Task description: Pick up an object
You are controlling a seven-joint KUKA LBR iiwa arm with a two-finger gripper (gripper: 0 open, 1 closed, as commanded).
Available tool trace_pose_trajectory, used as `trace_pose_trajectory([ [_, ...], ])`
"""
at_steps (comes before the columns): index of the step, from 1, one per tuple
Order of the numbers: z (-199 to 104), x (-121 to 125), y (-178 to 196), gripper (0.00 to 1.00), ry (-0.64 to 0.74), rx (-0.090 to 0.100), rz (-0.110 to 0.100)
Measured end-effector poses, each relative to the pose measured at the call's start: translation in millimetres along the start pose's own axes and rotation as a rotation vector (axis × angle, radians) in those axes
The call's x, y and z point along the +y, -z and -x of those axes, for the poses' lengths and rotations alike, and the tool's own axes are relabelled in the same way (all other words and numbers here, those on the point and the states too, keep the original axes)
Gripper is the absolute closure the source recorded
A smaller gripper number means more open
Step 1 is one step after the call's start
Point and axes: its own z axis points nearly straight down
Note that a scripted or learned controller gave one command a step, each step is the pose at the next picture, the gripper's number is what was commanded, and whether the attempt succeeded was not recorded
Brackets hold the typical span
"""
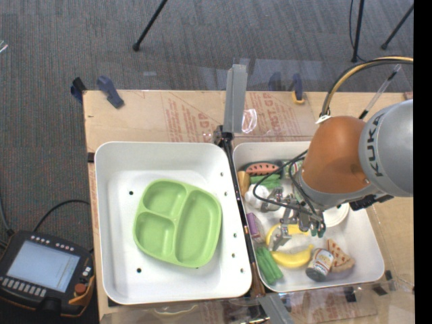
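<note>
The pincer [297, 225] hangs over the banana [291, 256] at the right bin's [373, 248] six o'clock (its grip I cannot tell). The banana looks light, smooth and curved, probably stiff plastic; across its narrow middle seems the safest hold.

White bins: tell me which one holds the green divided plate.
The left bin holds the green divided plate, lying flat by itself. The right bin holds mixed toy food, with the gripper over it.
</note>
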Motion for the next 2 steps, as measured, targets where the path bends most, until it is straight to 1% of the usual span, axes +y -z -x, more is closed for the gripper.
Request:
trace_pose_trajectory([
  [1,0.7,2.0,9.7,1.0,0.006,-0.001,0.001],
  [2,0.5,2.3,9.3,0.0,0.006,0.0,0.001],
])
